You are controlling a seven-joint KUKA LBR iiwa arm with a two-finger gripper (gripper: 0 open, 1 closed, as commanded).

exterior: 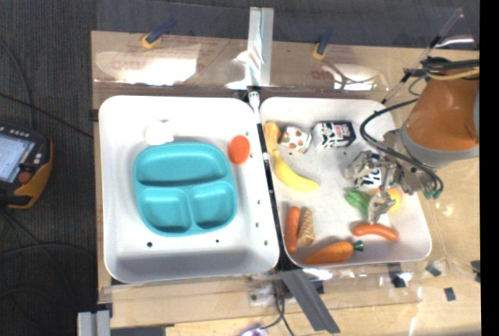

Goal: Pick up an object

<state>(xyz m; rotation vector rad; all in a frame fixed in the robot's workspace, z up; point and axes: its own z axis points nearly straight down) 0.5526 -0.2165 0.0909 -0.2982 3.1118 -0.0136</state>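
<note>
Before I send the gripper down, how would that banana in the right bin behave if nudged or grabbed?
The banana looks like smooth, stiff toy plastic, so probably light and slippery. Its curve suggests it would pivot rather than roll. It lies close to the bin wall, so fingers may struggle to straddle it.

You won't find any legible text here: the dark print on the small white carton [334, 134], at twelve o'clock in the right bin [417, 245], is too blurred to read.

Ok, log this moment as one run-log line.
gripper: low in right bin, over green item | grasp: unconfirmed | banana, carrot: untouched | left bin: teal tray
</note>
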